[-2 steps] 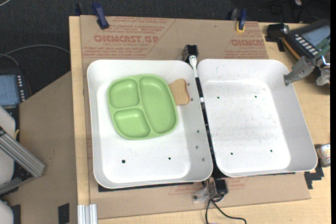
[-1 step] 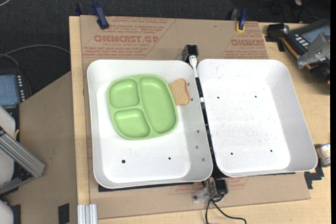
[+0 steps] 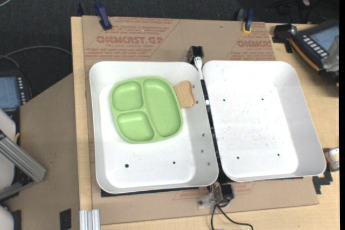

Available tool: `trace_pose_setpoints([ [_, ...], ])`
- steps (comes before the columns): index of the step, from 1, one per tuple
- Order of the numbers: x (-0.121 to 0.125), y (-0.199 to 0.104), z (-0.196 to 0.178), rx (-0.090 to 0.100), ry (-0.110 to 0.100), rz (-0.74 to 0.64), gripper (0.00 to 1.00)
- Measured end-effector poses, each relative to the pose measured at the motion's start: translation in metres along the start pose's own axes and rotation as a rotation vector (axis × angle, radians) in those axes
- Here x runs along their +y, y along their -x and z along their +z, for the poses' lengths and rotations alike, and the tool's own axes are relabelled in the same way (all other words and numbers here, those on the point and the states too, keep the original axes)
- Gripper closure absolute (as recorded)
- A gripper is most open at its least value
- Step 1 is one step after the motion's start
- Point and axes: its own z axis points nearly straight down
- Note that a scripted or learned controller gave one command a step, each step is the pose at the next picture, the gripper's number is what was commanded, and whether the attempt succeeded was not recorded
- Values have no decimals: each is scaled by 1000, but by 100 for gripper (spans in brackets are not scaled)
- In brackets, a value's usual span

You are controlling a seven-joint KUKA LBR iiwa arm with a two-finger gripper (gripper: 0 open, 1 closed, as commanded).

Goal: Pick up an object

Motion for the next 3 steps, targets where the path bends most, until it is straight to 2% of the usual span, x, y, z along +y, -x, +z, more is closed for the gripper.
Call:
trace_pose_setpoints([
  [1,-3,-24,121,5,-20,1,100],
  [2,17,39,39,-3,5,7,100],
  [3,-4,22,167,7,-20,2,100],
])
